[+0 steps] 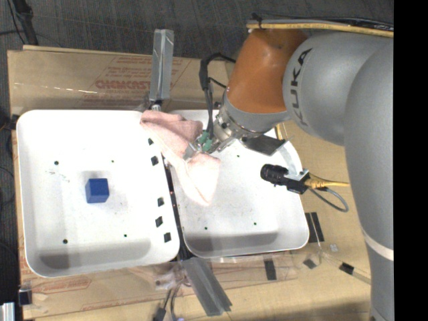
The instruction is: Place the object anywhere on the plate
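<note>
Blue cube [97, 190] sits alone mid-floor in the left bin [40, 129], well apart from the gripper [208, 141] at about eight o'clock; whether the claw clasps the pink cloth [190, 154] beneath it, I cannot tell.

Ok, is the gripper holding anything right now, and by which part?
Cannot be told. The gripper sits down against the pink cloth draped over the divide between the two bins, near its middle, but its tips are buried in the folds.

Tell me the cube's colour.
Blue; the cube sits in the left bin, camera view.
</note>
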`<state>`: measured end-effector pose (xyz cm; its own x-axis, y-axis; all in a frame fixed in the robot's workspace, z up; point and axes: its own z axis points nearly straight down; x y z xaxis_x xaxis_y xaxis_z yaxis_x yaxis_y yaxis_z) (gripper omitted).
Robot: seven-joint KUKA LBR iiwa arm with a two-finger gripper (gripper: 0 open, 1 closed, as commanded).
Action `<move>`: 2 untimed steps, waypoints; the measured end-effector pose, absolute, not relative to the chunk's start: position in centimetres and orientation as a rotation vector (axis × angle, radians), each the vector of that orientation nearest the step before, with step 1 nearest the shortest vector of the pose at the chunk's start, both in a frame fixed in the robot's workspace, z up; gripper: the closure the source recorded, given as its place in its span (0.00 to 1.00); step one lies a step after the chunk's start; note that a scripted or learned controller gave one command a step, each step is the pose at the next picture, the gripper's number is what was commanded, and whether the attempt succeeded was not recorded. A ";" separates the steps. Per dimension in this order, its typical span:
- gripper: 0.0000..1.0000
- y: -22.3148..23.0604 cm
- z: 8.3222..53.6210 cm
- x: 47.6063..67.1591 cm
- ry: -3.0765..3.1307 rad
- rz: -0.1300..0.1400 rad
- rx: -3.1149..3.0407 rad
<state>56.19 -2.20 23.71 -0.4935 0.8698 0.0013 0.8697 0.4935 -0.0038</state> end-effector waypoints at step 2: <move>1.00 5.8 24.3 59.6 -3.116 0.002 -0.387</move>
